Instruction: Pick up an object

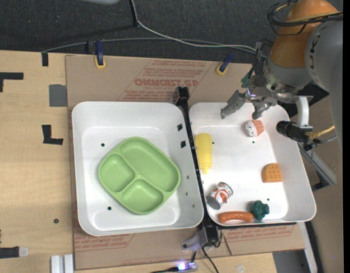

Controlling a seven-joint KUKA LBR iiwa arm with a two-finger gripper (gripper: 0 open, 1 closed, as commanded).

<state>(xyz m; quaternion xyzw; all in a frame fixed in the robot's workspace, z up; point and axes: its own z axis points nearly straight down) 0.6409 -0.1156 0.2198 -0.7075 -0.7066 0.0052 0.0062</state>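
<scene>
My gripper [244, 109] hangs over the far edge of the right bin [288, 152], its two grey fingers spread open with nothing between them. Just right of it lies a small white and orange can-like object [254, 128]. A yellow corn cob [204, 151] rests along the bin's left wall. An orange waffle-like piece [271, 173] sits near the right side. At the near edge lie a red and white can [221, 194], a sausage [235, 216] and a green broccoli piece [259, 210].
The left bin [83, 129] holds a green divided plate [139, 175]. A black divider [186, 131] runs between the bins. Cardboard lies under both bins, held by clamps [99, 57] at the far edge. The arm's orange band [297, 33] is at upper right.
</scene>
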